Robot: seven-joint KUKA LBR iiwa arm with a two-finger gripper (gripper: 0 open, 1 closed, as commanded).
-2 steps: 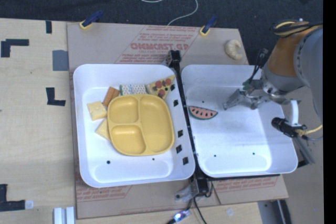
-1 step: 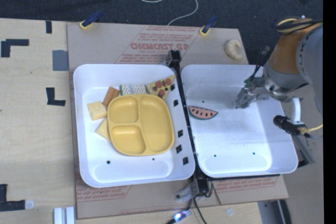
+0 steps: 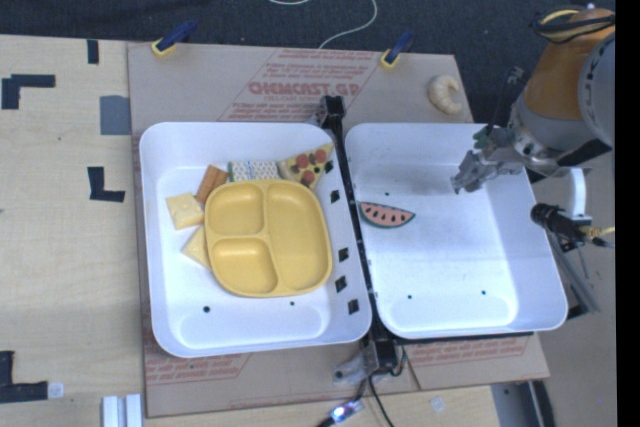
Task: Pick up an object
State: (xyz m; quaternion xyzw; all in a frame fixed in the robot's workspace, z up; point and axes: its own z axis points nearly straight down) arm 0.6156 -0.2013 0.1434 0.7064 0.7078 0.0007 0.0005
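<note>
in the right white bin (image 3: 500,305), red green-rimmed watermelon slice (image 3: 386,214); fingers (image 3: 468,175) state unclear

Hidden or unclear items, relative to the yellow divided plate (image 3: 268,237):
- Small food pieces (image 3: 262,170) along its far rim: partly covered, too small for you to identify.
- Tan pieces (image 3: 190,215) at its left edge: partly tucked under it.

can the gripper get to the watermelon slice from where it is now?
Probably yes. The watermelon slice lies alone on the right bin's floor near its left wall, and the gripper hangs over that same bin with nothing between them.
</note>
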